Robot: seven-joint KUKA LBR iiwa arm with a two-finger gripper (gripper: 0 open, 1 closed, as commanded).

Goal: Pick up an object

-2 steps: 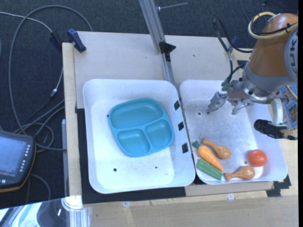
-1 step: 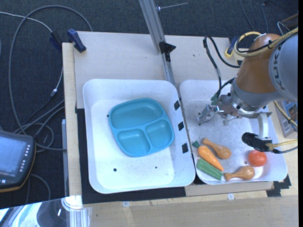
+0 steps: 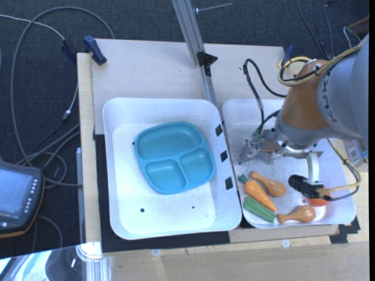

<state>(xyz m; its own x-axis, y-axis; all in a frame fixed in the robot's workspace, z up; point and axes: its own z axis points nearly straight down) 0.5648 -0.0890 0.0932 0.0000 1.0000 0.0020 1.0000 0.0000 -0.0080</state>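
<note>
Grey metal and an orange band mark the arm, and below its wrist the gripper hangs over the upper left part of the right bin. Whether it is wide or narrow I cannot tell; the tips blur against the white floor, and nothing is seen caught there.

Outward from the claw, the toys lie toward five o'clock, near but apart from it. Nearest is an orange carrot-like piece, its long axis running from ten o'clock to four o'clock. Just beside it, toward two o'clock, a tan drumstick-like piece lies on nearly the same slant. At the carrot's six o'clock a green piece runs alongside, touching or nearly so. Farther on, a second tan piece lies close to level.

In my judgement the carrot is the likeliest target: the claw would need to travel toward five o'clock and close across that slanted axis.

At nine o'clock, well apart in the left bin, sits a blue divided plate.
</note>
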